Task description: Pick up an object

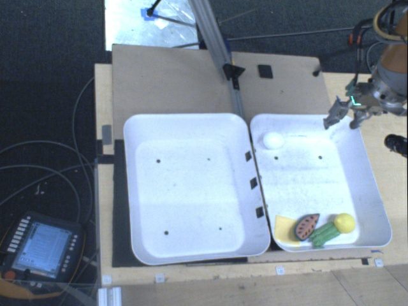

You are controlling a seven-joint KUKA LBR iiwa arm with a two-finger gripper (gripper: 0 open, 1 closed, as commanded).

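In the right bin [357, 171], a white ball [273, 140] lies near the far left corner. At the bin's near edge sit a yellow wedge [285, 229], a reddish watermelon slice [306, 225], a green piece [324, 233] and a small yellow lemon [345, 222], clustered together. My gripper [343, 116] hangs over the bin's far right corner, open, with nothing between its two fingers. It is well apart from the ball and from the cluster.
The left bin [137, 171] adjoins the right one, with black clips [254, 183] along the shared wall. A slanted metal pole [213, 30] stands behind the bins. A teach pendant [38, 244] and cables lie on the floor at left.
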